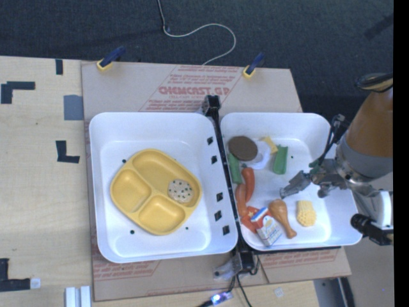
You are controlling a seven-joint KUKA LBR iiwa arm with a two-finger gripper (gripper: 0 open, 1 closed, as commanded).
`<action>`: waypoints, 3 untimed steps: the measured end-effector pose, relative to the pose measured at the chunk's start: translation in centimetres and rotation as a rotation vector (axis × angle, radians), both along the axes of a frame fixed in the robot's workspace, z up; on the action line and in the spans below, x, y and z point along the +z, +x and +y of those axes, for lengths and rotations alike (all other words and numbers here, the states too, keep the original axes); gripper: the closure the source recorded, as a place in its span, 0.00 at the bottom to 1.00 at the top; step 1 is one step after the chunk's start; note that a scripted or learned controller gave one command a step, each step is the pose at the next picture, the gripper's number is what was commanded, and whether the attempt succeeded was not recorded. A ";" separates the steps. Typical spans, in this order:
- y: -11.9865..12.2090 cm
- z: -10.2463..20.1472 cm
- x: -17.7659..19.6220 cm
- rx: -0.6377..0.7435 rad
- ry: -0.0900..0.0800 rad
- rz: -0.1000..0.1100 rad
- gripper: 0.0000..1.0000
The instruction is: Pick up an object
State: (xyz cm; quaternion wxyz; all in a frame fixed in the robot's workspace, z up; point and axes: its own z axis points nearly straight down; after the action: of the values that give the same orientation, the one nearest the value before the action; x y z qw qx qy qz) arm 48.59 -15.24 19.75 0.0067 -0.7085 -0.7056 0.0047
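The right bin [319, 125] holds a heap of toy food. A brown round disc [243, 148] lies at its back left, with a green block [280, 159] and a small yellow piece [268, 144] beside it. A red-orange pepper-like piece [247, 184] runs along the left wall. A tan drumstick [282, 215], a yellow lumpy piece [306, 213] and a small printed packet [268, 230] lie near the front. My gripper [296, 185] hangs over the bin's middle right, just above and behind the drumstick, with nothing seen in it.
The left bin [102, 133] carries a yellow divided plate [144, 190] with a speckled cookie [180, 190] in one compartment. A black divider [220, 171] joins the two bins. My arm [370, 133] stands over the right bin's right rim.
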 end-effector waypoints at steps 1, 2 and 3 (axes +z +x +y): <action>0.3 0.0 0.7 0.004 -0.002 -0.013 0.00; 0.2 -0.5 -3.9 0.004 -0.002 -0.010 0.00; 0.3 -0.8 -8.3 0.005 -0.001 -0.010 0.00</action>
State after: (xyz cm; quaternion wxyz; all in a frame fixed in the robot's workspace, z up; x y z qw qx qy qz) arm 48.89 -16.04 11.44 0.0026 -0.7068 -0.7074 0.0017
